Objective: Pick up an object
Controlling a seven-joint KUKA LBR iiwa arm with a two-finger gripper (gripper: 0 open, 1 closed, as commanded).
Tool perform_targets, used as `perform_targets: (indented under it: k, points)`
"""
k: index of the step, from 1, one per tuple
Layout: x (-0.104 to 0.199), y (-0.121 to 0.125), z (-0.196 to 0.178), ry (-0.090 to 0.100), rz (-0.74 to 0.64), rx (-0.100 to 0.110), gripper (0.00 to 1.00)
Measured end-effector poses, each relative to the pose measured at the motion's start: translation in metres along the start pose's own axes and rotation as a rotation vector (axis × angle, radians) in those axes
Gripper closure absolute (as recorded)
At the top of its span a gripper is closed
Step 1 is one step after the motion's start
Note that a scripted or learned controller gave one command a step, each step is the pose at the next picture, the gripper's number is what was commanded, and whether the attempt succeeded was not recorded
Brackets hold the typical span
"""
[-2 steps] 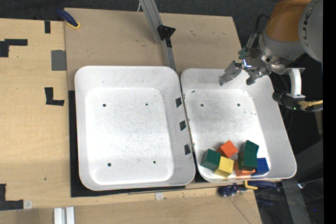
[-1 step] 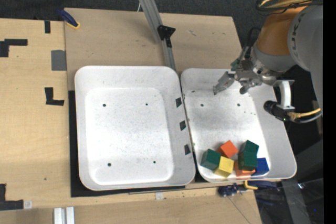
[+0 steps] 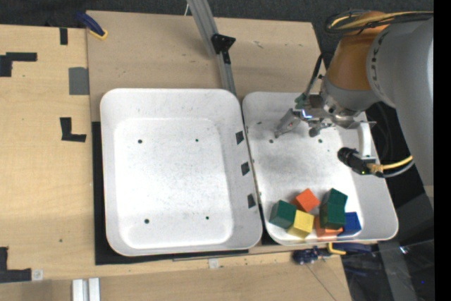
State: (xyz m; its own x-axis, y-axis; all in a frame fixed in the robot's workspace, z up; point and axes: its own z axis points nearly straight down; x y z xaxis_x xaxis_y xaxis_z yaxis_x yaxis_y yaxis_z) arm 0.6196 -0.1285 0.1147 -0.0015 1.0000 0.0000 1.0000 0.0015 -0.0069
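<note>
Several small blocks lie clustered at the near end of the right bin: a green block, an orange block, a yellow block, a dark green block and a blue block. My gripper hangs over the far end of that bin, well away from the cluster. It is open, its fingers are spread, and nothing sits between them. One finger slants down to the left toward the bin floor.
The left bin sits beside the right one, the two rims meeting in the middle. A grey metal pole slants across the back of the bench. The arm's orange band and a yellow cable hang over the right bin's right side.
</note>
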Motion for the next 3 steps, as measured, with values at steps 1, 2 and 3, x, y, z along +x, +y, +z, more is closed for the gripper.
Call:
perform_targets:
  k: [1, 2, 3]
  points:
    - [0.0, 0.001, -0.013, 0.0, -0.001, -0.005, 1.0]
    - [0.0, 0.003, -0.056, 0.0, 0.0, -0.009, 1.0]
    - [0.005, -0.004, -0.114, -0.001, 0.0, -0.012, 1.0]
